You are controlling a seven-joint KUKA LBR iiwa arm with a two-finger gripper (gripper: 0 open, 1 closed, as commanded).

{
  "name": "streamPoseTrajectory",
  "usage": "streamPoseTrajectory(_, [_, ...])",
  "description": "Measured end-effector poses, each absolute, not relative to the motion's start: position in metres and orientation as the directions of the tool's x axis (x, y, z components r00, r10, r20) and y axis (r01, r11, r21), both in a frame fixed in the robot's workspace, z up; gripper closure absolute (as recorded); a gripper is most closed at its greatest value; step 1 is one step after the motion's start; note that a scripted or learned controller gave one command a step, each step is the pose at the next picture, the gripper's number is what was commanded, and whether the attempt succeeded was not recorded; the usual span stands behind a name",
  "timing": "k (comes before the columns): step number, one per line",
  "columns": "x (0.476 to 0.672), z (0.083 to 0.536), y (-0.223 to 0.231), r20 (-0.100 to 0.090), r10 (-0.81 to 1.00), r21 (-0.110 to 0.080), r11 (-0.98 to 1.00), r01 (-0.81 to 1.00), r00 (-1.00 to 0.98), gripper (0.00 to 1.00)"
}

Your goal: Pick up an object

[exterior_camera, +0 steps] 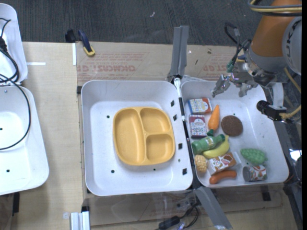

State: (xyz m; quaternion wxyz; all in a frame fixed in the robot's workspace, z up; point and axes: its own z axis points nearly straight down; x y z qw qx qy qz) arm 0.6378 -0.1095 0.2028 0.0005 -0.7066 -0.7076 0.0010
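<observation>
My gripper (232, 84) hangs over a crowded right bin (273, 143) (can't tell its grip state), so I risk grabbing two toys

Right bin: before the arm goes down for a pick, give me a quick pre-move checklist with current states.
1. Gripper above the right bin, upper edge: ok.
2. Nothing between the jaws: ok.
3. Jaws open or shut: cannot tell.
4. Lone target available: brown round piece sits apart from the others: ok.
5. Banana and green bottle touching, crowded: not ok for a clean grasp.
6. Yellow tray in the left bin, out of the path: ok.
</observation>
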Motion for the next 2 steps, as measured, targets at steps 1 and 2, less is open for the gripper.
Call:
streamPoseTrajectory(1, [0.635,0.105,-0.137,-0.001,1.000,-0.002,0.007,1.000,-0.007,0.00])
streamPoseTrajectory(2, [0.607,0.096,-0.101,-0.012,1.000,0.010,-0.011,1.000,0.011,0.00])
